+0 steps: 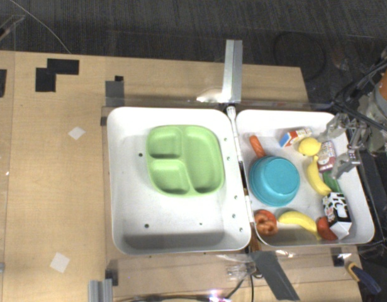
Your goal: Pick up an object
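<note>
The claw (343, 145) is seen at the right edge of the right bin (368, 231), its metal fingers hanging spread over the far right corner, with nothing seen between them. No object has yet been lifted. The candidates all lie in this right bin: a lemon (309, 146) and a small carton (294, 136) at the far side, a banana (316, 178) just below the claw, a blue bowl (276, 180) in the middle, a carrot (257, 145) by the left wall, and a second banana (296, 220), an apple (265, 221) and a black-and-white carton (336, 207) along the near side. The left bin (127, 168) carries only a green divided tray (183, 158).

The step in hand is judged to be the approach. It would be done well if a single target were chosen close to the claw; the upper banana or the lemon is best placed. The fingers should be lowered astride the narrow width of the fruit, not along its length. The bin wall at the right should be cleared, and the crowded neighbours should not be caught in the closing.
</note>
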Motion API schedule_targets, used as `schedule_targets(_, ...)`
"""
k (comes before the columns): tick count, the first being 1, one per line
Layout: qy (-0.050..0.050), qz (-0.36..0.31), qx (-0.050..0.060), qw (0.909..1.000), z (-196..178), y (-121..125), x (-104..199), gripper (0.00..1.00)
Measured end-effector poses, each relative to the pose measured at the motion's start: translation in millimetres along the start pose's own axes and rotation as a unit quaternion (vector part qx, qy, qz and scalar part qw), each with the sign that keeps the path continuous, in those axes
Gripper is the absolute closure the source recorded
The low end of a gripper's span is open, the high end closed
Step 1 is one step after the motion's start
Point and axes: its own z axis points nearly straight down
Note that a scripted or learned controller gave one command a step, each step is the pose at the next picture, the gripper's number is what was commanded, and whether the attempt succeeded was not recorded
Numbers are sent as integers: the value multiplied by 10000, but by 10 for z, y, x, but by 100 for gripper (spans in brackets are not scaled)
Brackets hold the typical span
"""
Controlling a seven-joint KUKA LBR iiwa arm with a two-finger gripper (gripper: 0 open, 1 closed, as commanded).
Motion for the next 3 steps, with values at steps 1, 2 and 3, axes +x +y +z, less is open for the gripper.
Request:
schedule_targets(1, -17, -1074, 4, 9942, 1547, 10, -181, 0)
schedule_targets(2, -43, -1299, 37, 9915, 1613, 383, 96, 0)
schedule_targets(3, -26, -1273, 9, 9919, 1555, -134, -790, 0)
